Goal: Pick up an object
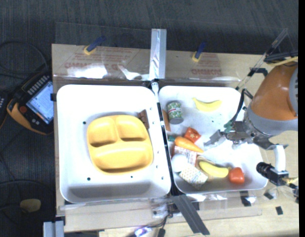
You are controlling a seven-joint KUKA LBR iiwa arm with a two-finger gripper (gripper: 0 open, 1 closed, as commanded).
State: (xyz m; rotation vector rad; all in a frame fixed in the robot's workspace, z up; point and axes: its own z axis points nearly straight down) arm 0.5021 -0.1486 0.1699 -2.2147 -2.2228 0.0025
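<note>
Nearest the camera, along the front wall of the right bin (pixel 251 185), lies a cluster of play food: a patterned cupcake (pixel 194 174), a yellow banana (pixel 214 170) resting just beside it, and a red tomato (pixel 236 175) close to the banana's right tip. Behind them an orange carrot (pixel 187 143) lies slanted, with a small red pepper (pixel 192 134) touching its far side and a white packet (pixel 184 157) beneath it. Farther back stand a small green-labelled can (pixel 175 112), upright, and a second banana (pixel 207 103) near the bin's rear wall. The left bin (pixel 68 181) carries a yellow divided tray (pixel 120 143), sitting flat at its middle. From the right the grey arm with its orange band (pixel 271 100) reaches over the right bin, and its end effector (pixel 216 137) hangs above the bare floor between the red pepper and the bin's right wall, near the carrot but apart from it. Whether its fingers are apart or together I cannot tell; nothing shows between them. On the floor left of the surface lies an orange-edged handheld controller (pixel 36 102).
</note>
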